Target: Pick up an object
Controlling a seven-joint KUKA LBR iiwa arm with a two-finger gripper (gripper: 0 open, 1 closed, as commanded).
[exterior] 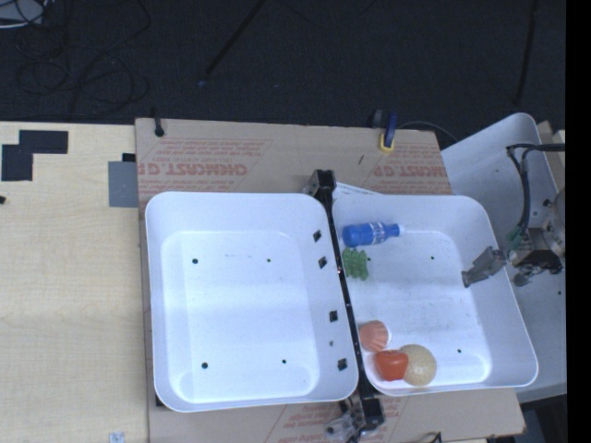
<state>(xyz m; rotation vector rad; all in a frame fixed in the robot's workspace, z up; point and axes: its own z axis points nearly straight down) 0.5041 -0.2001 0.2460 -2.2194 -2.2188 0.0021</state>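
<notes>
Over the right bin's (pixel 480 212) far-right rim, well away from everything I might lift, my claw (pixel 484 268) hangs with nothing in it; whether it is spread or clenched I cannot tell from this slant. Taking that bin as my landmark, all the pickings crowd its left side, along the wall it shares with the left bin (pixel 175 220). A blue bottle (pixel 370 234) lies on its side at the upper left of the bin, cap pointing toward me. Just below it sits a small green clump (pixel 355 265), hard against the dividing wall. Down in the bin's lower-left corner three round pieces huddle touching one another: a peach ball (pixel 373 335), a red one (pixel 391 365) and a pale yellow one (pixel 418 365). I judge they settled there because the bin floor curves up at its edges. The bottle, lying apart, looks my easiest choice; the huddled three risk a crowded grab.
</notes>
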